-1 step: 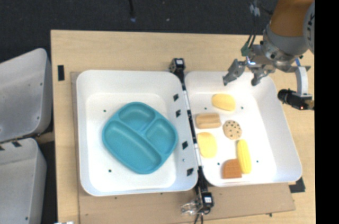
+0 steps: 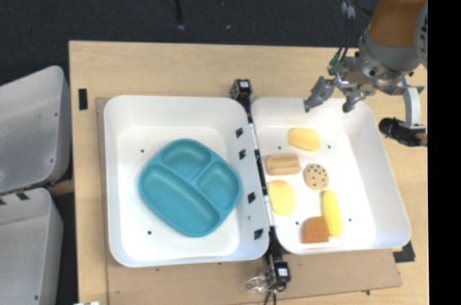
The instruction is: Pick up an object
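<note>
My gripper [image 2: 333, 96] hangs over the back edge of the right bin [image 2: 382, 174], its two fingers spread open with nothing between them. Below it in that bin lie several toy foods: a yellow oval piece [image 2: 304, 138] nearest the gripper, a tan bread-like bar [image 2: 282, 164], a round speckled cookie [image 2: 315, 176], a yellow lump [image 2: 281, 197], a corn cob [image 2: 331, 212] and an orange-brown block [image 2: 315, 231]. All rest on the bin floor, apart from the gripper.
The left bin [image 2: 122, 152] holds a blue divided tray [image 2: 189, 185]. A ridge with black clips [image 2: 252, 174] separates the two bins. The wooden bench [image 2: 144, 65] surrounds the bins.
</note>
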Tool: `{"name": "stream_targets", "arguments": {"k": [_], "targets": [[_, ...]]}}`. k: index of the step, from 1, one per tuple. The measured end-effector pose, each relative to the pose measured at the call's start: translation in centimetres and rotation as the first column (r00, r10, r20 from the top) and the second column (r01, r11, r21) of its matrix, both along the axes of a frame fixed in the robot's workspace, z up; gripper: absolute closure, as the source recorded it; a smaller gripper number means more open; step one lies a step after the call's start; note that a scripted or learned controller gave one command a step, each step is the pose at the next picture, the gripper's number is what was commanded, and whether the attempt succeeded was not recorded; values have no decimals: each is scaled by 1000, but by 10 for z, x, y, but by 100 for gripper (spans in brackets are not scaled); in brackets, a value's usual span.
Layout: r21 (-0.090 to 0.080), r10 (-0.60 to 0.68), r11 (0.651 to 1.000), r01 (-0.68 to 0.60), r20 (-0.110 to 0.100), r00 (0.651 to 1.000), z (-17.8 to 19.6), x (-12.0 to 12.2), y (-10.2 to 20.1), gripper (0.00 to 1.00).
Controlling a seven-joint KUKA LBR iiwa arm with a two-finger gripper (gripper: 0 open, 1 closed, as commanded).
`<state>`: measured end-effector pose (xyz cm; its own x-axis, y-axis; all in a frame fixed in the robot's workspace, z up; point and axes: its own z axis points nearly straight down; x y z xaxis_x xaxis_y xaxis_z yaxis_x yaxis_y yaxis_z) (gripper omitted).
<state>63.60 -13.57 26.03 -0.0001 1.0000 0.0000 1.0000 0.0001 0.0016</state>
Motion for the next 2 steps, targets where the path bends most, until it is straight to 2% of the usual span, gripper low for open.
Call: {"name": "stream_targets", "arguments": {"k": [1, 2], "targets": [[-2, -2, 1000, 2, -4, 1000, -49, 8, -7, 0], [-2, -5, 1000, 5, -3, 1000, -91, 4, -6, 0]]}}
